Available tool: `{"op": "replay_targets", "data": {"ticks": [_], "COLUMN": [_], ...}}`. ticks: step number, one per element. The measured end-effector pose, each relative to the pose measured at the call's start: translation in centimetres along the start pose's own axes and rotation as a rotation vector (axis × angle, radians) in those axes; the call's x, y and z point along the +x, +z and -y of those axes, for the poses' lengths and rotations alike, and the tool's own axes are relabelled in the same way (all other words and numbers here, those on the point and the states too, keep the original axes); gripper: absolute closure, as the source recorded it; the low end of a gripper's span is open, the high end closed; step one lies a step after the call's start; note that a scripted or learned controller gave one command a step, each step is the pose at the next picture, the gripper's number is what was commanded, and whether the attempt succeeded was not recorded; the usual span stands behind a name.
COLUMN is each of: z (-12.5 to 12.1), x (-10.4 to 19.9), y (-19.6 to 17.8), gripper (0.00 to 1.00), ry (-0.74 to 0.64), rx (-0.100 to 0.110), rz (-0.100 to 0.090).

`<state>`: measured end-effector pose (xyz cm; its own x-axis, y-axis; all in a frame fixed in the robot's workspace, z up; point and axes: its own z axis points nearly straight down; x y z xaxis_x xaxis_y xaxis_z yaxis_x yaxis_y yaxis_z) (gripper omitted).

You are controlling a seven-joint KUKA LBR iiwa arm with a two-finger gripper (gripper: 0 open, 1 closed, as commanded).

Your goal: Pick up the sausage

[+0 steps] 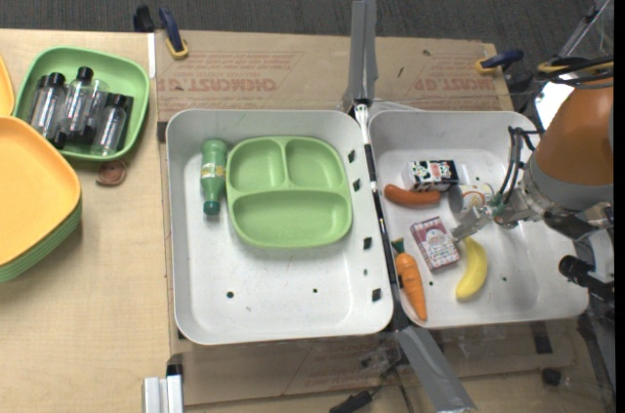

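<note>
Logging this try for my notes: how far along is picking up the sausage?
Nothing looks done yet: the sausage lies on the floor of the right bin, below the small carton. In hand: the gripper is low in that bin, right of the sausage, between the card pack and the banana. Left: reach the sausage, grasp and lift it.

The arm reaches in low (from the right), gripper (469,224) angled leftward.

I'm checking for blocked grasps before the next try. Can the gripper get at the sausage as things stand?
Probably yes. The sausage lies uncovered in the right bin, with the gripper just beside it. The small carton and card box sit close, so clearance looks tight.
</note>
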<state>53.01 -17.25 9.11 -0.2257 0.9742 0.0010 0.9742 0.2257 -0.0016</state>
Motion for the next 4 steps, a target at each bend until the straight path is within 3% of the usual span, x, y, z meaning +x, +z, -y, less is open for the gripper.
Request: {"op": "replay_targets", "data": {"ticks": [1,2,3,4], "z": [-1.6,-2.4,-2.3,0.5], "x": [3.1,6.2,6.1,5.4], "y": [0.0,0.0,-0.8,0.0], "gripper": [0.00,0.00,1.00,1.00], "ry": [-0.024,0.262,0.266,-0.019], "rx": [0.000,-0.001,0.001,0.001], "rz": [0.000,0.002,0.002,0.000]}}
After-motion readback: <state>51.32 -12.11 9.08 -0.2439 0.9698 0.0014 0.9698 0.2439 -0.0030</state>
